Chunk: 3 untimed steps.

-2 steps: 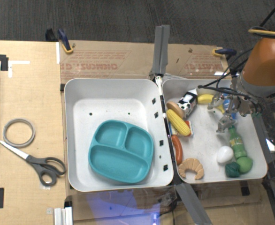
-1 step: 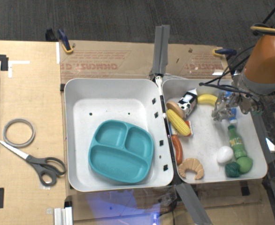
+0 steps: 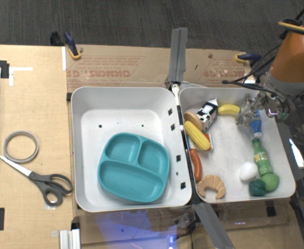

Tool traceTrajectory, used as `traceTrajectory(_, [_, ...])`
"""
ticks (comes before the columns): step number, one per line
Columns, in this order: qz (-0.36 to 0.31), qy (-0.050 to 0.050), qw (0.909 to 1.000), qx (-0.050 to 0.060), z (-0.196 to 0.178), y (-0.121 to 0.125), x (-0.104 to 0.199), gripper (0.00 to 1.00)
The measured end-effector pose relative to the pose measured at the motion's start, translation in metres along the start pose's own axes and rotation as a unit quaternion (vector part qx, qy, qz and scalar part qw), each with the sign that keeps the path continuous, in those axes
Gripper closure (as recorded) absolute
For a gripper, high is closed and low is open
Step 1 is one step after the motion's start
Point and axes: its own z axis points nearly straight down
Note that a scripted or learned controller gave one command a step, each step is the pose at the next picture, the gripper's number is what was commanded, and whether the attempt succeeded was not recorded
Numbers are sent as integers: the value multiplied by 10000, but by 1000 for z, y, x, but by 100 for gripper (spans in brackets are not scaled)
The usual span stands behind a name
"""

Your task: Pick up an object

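Tan cardboard bench (image 3: 32, 102) on dark carpet (image 3: 141, 9) bears glossy white plastic bins (image 3: 84, 139); a smooth teal divided plate (image 3: 135, 166); the metal gripper (image 3: 251, 109), grip unclear, above a blue-capped bottle (image 3: 255, 127).

Two white bins (image 3: 84, 100) — one teal plate (image 3: 135, 167), one banana (image 3: 229, 109), one corn cob (image 3: 197, 135), one croissant (image 3: 212, 186), one egg (image 3: 248, 171) — one scissors (image 3: 40, 180), one tape roll (image 3: 21, 146)

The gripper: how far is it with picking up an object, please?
Nothing looks picked up yet. The gripper is low over the far end of the right bin, close to the banana and the green bottle; no item is visible between its fingers. Left to do: close on one item and lift it out. The teal plate lies in the left bin.
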Motion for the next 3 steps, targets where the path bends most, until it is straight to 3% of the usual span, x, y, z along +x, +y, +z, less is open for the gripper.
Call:
traceTrajectory(1, [10,123,9999,-14,1,-2,5,0])
traceTrajectory(2, [339,15,9994,1,0,-2,57,0])
traceTrajectory(3, [447,23,9990,1,1,-3,110,0])
